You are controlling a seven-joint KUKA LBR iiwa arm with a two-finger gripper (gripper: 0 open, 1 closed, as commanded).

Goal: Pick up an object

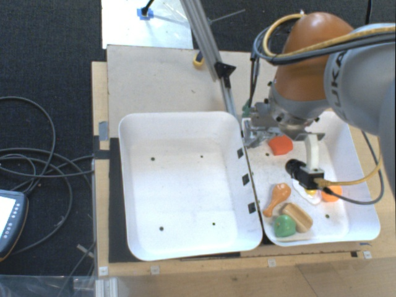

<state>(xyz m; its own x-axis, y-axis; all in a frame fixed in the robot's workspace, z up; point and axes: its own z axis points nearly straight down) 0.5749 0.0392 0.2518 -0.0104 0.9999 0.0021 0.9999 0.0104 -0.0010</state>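
Observation:
My gripper (252, 132) hangs low over the near-left part of the right bin (362, 224), close to the wall between the two bins. A red-orange block (280, 145) lies just right of it, apart from it as far as I can see. Further forward in that bin lie an orange spoon-shaped piece (277, 198), a green ball (284, 226) and a tan bread-like piece (298, 216) touching the ball. A small orange thing (332, 194) and a white-yellow piece (311, 195) lie to the right, partly hidden by the wrist.
The left bin (179, 178) stands beside the right one, with a row of black clips (245, 179) on the shared wall. A slanted grey pole (204, 30) crosses the back of the bench. Cables lie on the floor at left.

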